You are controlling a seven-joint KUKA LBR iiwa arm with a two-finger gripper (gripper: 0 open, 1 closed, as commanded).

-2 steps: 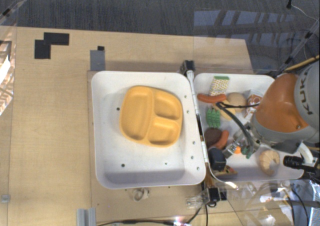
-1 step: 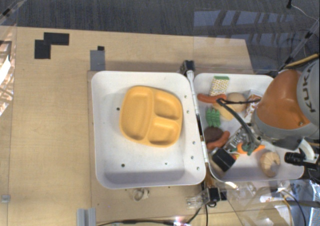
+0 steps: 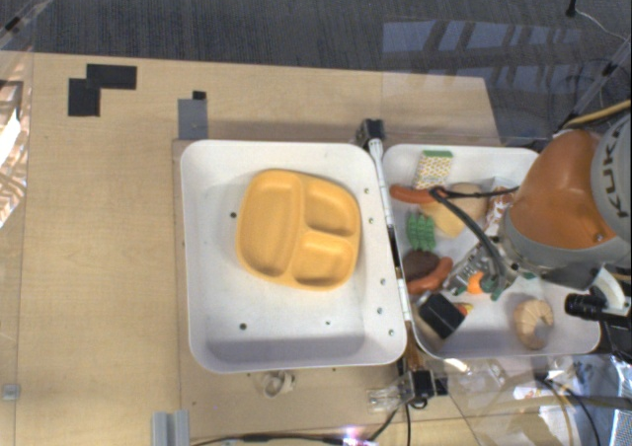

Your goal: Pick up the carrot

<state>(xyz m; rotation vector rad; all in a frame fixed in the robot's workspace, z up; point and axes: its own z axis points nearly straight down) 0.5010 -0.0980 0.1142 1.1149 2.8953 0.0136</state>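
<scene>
Carrot-orange small piece (image 3: 476, 284) lies in the right white bin (image 3: 553, 340), under the gripper (image 3: 472, 276). Left to right: yellow divided plastic plate (image 3: 296, 227) in the left white bin (image 3: 217, 266), then green ridged toy (image 3: 422, 231), red sausage (image 3: 429, 278). Whether the fingers grasp anything, I cannot tell.

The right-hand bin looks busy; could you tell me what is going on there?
The KUKA arm has reached in over the right bin, which holds a jumble of toy food. Its gripper is down among the items, right at a small orange piece that is probably the carrot, next to a black block. Whether it has a hold on it cannot be told. In the left bin sits a yellow divided tray.
</scene>
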